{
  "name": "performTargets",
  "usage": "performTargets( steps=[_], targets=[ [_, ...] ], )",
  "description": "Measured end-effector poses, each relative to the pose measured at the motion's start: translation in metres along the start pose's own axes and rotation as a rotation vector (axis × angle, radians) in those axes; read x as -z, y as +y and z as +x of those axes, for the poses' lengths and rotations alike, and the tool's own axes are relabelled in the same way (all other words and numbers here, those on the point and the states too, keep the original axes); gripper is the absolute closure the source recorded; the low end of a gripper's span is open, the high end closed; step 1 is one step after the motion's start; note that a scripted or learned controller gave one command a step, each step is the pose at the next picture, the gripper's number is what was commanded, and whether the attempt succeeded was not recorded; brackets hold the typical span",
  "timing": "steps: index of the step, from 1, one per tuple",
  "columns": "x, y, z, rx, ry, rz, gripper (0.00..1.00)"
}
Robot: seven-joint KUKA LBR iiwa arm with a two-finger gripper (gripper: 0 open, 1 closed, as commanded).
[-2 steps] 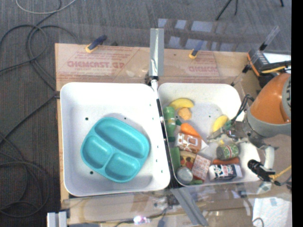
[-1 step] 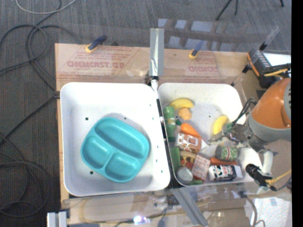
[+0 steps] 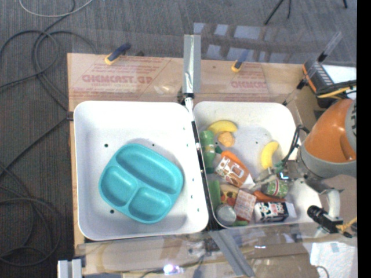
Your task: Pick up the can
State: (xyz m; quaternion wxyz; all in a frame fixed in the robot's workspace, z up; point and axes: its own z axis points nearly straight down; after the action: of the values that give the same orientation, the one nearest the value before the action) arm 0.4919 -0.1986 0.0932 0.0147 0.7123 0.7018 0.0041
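A green-labelled can (image 3: 276, 187) lies on its side in the right bin (image 3: 249, 110), towards the right wall. My gripper (image 3: 285, 174) is low in that bin, directly above and against the can's upper right end. The grey wrist and the orange band (image 3: 329, 139) behind it hide the bin's right wall. A second round grey metal thing (image 3: 226, 214), perhaps another can's end, sits at the bin's front left.
The right bin also holds two bananas (image 3: 222, 126) (image 3: 269, 153), a green bottle (image 3: 207, 155), an orange carton (image 3: 233, 168), a red packet (image 3: 244, 204) and a black-and-white carton (image 3: 271, 211). The left bin (image 3: 93, 120) holds a teal divided plate (image 3: 141, 182).
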Motion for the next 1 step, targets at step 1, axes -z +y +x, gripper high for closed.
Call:
performTargets(
  steps=[1],
  targets=[
    [0.0079, 0.0013, 0.0029, 0.002, 0.007, 0.000, 1.00]
  ],
)
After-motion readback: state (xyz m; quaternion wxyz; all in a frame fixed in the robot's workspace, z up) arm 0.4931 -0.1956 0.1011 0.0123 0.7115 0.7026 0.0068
